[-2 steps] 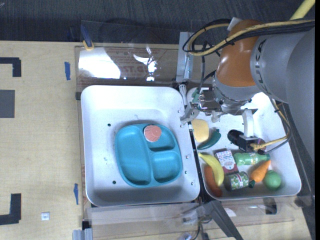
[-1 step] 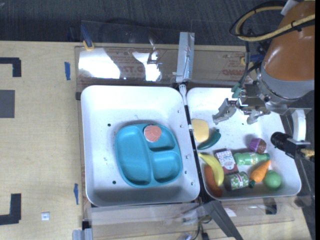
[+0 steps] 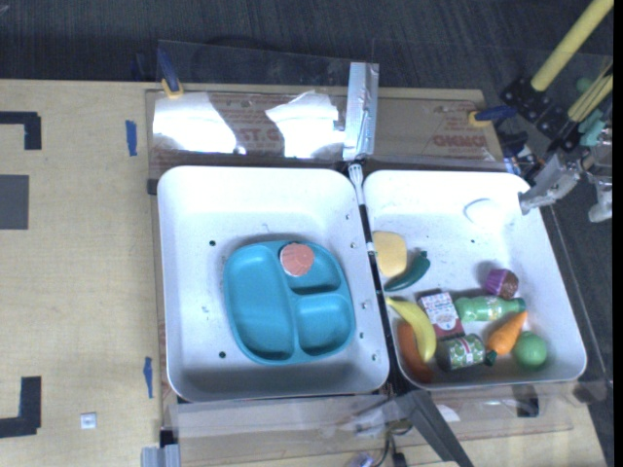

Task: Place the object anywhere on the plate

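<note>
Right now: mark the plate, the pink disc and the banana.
plate (image 3: 255, 309), camera view, floor of its large left compartment
pink disc (image 3: 297, 258), camera view, centre of its top face
banana (image 3: 419, 327), camera view, middle of its curve

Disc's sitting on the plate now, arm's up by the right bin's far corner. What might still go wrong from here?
1. The pink disc lies at the blue plate's far rim, partly over a divider ridge; a knock to the bin might tip it off.
2. The gripper hangs over the right bin's rim; a low move might clip that wall.
3. The toys are packed tightly around the banana, so another pick may grab the wrong one.
</note>
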`<state>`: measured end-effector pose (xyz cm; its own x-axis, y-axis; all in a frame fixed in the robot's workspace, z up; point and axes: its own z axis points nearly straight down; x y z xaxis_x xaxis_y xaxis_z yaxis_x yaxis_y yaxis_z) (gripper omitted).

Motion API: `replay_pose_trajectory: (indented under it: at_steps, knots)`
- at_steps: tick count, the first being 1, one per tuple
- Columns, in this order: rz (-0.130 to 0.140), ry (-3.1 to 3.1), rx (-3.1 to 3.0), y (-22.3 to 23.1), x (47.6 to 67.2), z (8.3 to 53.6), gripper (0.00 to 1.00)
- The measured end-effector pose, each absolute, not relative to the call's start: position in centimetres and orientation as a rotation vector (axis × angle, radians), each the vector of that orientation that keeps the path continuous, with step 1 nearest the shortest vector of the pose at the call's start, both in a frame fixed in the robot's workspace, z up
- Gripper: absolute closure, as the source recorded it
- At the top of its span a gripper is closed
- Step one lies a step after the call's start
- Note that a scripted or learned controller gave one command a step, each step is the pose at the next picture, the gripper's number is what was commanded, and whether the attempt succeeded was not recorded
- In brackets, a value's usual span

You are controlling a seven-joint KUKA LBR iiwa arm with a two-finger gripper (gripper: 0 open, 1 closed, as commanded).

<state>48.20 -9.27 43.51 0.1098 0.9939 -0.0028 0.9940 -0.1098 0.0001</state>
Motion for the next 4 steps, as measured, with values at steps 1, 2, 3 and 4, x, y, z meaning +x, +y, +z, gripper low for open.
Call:
replay_pose_trajectory:
  at_steps: [1, 2, 3, 4]
  knots:
    - [-0.012, 2.102, 2.333, -9.0, 48.5, 44.3, 1.0]
    - [-0.012, 2.056, 2.384, -3.6, 47.9, 21.0, 1.0]
    - [-0.004, 2.067, 2.367, -8.4, 48.1, 25.2, 1.0]
    - [-0.003, 2.474, 1.938, -8.8, 54.2, 23.7, 1.0]
